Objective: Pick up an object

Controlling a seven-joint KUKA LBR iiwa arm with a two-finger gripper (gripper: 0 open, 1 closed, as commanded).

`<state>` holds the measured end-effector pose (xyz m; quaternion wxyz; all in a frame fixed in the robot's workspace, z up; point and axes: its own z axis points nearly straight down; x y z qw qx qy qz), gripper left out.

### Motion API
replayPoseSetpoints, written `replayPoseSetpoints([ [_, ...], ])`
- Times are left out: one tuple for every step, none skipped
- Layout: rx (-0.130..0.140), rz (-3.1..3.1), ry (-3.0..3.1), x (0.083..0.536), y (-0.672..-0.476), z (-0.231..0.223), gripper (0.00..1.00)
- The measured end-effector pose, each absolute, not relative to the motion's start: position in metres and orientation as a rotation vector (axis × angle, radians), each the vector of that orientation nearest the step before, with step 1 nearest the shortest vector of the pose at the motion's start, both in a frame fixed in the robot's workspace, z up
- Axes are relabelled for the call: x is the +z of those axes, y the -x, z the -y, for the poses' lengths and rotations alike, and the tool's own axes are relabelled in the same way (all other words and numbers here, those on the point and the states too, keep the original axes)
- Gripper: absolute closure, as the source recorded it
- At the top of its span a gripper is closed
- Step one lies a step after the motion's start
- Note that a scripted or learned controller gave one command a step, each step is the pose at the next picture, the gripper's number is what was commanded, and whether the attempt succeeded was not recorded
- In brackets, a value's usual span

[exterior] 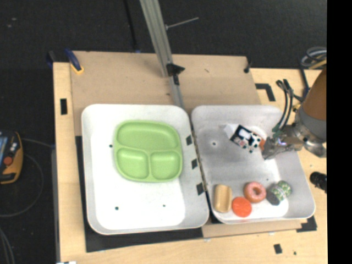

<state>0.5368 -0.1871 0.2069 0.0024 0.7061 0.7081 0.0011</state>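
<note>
The hand sits low over the right bin, near its right wall, at the end of the grey arm that comes in from the right. Just beside it, toward the bin's middle, lies a small white and black object with dice-like spots; I cannot tell exactly what it is. Its long axis runs at a slant, from upper left down toward the hand, so its nearer end almost meets the hand's tip. From here I cannot tell whether the hand is spread or pressed together, nor whether it touches the object.

I judge this spotted object to be the likeliest thing to be picked, since it is the closest by far. Nothing stands between it and the hand.

The other things lie well apart along the bin's front wall: a tan cylinder, an orange-red ball, a pink doughnut and a grey-green mottled lump. The left bin on the worktop holds a green divided plate.
</note>
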Motion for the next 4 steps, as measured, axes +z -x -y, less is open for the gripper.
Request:
replayPoseSetpoints([
  [0.003,-2.228,-2.212,0.201,-0.555,0.137,1.0],
  [0.005,-2.229,-2.212,0.207,-0.581,0.084,1.0],
  [0.003,-2.229,-2.213,0.217,-0.588,0.038,1.0],
  [0.005,-2.229,-2.212,0.231,-0.609,-0.015,1.0],
])
